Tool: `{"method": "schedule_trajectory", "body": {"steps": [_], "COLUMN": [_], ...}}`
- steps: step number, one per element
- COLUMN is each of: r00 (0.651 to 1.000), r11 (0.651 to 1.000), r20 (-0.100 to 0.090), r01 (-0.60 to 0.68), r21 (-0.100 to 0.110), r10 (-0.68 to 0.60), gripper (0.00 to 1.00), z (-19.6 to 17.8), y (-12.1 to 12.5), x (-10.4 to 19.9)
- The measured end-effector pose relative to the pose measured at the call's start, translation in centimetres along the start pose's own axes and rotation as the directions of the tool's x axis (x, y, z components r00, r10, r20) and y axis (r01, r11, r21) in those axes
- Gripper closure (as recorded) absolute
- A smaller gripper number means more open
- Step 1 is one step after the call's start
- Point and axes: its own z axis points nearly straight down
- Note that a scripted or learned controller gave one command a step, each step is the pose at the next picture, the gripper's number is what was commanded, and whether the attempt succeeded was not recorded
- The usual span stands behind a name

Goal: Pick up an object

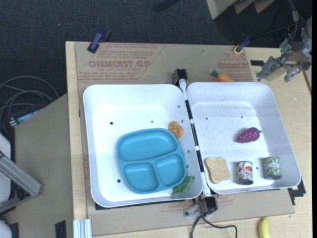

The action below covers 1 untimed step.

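Note:
The right bin [277, 113] holds a bunch of purple grapes [248, 135], a slice of bread [217, 169], a red can [244, 172] and a green can [271, 167], the last three in a row along its near wall. In the left bin [99, 113] lie a blue divided plate [150, 159], a small brown pretzel [175, 129] and a green leafy piece [182, 186]. My gripper [276, 72] hangs past the far right corner of the right bin, well away from every object. Its fingers are spread apart with nothing between them.
An orange carrot [224, 76] lies on the bench just behind the right bin. A yellow banana [264, 228] sits at the bench's near edge. Clamps [98, 40] hold the bench at the far edge. A black divider strip [192, 133] runs between the bins.

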Motion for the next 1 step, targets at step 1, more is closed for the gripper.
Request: {"method": "schedule_trajectory", "body": {"steps": [1], "r00": [1.000], "r11": [1.000], "r20": [-0.019], "r01": [0.005], "r21": [0.012], "r10": [-0.005], "gripper": [0.00], "z": [17.63], "y": [0.67], "x": [0.36]}}
